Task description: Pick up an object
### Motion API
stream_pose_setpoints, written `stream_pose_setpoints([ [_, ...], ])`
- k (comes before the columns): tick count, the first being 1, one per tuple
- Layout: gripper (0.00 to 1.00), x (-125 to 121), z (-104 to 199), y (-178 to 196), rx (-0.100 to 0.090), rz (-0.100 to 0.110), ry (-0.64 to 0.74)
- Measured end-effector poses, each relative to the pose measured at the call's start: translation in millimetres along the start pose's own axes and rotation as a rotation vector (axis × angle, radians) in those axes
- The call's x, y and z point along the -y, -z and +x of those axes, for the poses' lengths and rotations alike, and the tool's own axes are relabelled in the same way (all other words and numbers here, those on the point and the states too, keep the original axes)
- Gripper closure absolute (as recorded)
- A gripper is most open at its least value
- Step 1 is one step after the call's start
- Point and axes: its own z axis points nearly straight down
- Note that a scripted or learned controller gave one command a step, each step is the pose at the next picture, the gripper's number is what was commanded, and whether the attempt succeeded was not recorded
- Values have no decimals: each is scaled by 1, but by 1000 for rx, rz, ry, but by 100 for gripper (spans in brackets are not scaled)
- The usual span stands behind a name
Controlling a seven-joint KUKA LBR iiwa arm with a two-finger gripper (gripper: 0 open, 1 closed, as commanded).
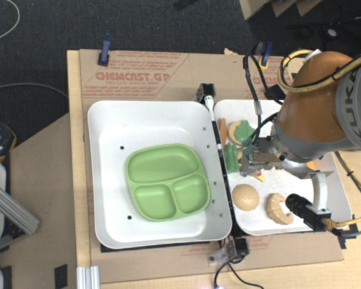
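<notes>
The arm (319, 101) reaches in over the desk's (138, 71) right side, and the claw (253, 161) hangs low inside the right bin (256, 220), close to that bin's left wall. From above the wrist blocks the tips, so I cannot tell whether the claw is spread or pressed together, and nothing shows pinched in it.

The pickings are all in this bin. A long green piece (231, 156) lies along the left wall, just beside the claw, and looks like the likeliest target. A second green piece (243, 131) and a small tan lump (234, 129) crowd the far left corner. A small orange scrap (259, 175) sits right under the claw. Toward the near edge, a round beige ball (245, 197) and a curved tan piece (278, 209) lie near each other, not touching.

The left bin (108, 161) carries one thing, a green divided plate (166, 180), lying flat in the middle, well apart from the arm.

The claw's low stance by the wall suggests a grasp attempt is under way, and that wall could crowd the approach.
</notes>
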Motion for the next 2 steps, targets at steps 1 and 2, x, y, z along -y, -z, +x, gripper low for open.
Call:
stream_pose_setpoints([
  [1,100,2,98,-47,-2,12,3],
  [2,100,0,92,-34,0,6,-8],
])
